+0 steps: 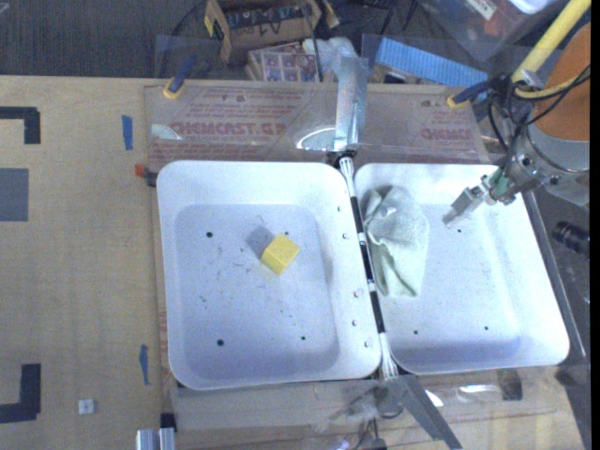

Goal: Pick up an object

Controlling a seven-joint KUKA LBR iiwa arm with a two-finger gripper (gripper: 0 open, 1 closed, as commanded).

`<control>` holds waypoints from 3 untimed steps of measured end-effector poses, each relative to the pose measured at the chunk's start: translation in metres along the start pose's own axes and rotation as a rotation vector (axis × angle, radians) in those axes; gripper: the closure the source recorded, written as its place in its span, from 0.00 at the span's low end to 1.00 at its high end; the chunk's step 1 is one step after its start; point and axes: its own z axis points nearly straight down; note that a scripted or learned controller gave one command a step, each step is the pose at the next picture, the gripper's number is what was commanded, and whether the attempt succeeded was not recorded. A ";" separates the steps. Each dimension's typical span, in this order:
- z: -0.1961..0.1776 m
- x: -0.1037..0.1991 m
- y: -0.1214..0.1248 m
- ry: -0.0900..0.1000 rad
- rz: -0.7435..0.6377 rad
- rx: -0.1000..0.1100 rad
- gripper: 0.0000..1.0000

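Note:
A small yellow block (279, 253) lies in the middle of the left bin (187, 195). A crumpled white cloth (396, 237) rests at the left side of the right bin (487, 336), against the divider. My gripper (457, 208) hangs over the upper right part of the right bin, pointing down and left toward the cloth, a short way to its right. Nothing is seen between its tips.
A clear plastic shield (319, 120) stands along the back of both bins. Cardboard boxes and clutter (272, 26) sit beyond it. The wooden bench (75, 251) stretches to the left. Cables and the arm's body (553, 111) crowd the upper right.

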 end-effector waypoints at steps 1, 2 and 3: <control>0.003 0.030 0.075 0.000 -0.314 -0.002 0.00; 0.035 0.103 0.068 0.004 -0.720 -0.001 0.00; 0.002 0.196 0.138 0.000 -1.040 -0.006 0.00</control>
